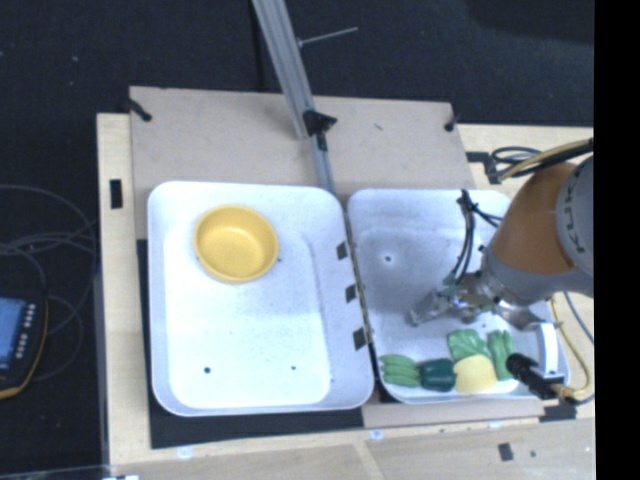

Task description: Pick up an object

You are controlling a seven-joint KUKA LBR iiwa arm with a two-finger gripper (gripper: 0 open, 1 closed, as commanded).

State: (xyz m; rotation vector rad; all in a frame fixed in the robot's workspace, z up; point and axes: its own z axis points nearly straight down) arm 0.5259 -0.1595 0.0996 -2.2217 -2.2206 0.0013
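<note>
Objects closest to my end effector [420, 314] sit in a cluster along the near edge of the right bin [400, 233]. The end effector itself is over the middle of that bin's floor, pointing toward the left bin [250, 348]. From this feed I cannot tell whether it is open or closed, or whether it touches the floor.

Just beside it, on the near side, I see a green leafy piece [465, 344] and a second green piece [499, 347] next to that. In front of them, against the bin's near wall, are a yellow lump [476, 374], a dark green block [437, 374] touching its left side, and a light green pod [400, 370] further left.

The arm [535, 233], with its orange band showing, comes in over the right side of the bin.

The left bin holds a yellow bowl [237, 243], upright in its far left part, well apart from everything else.

Both bins rest on the table [400, 138]. A slanted metal rail [283, 48] runs from the far edge down to the gap between the bins.
</note>
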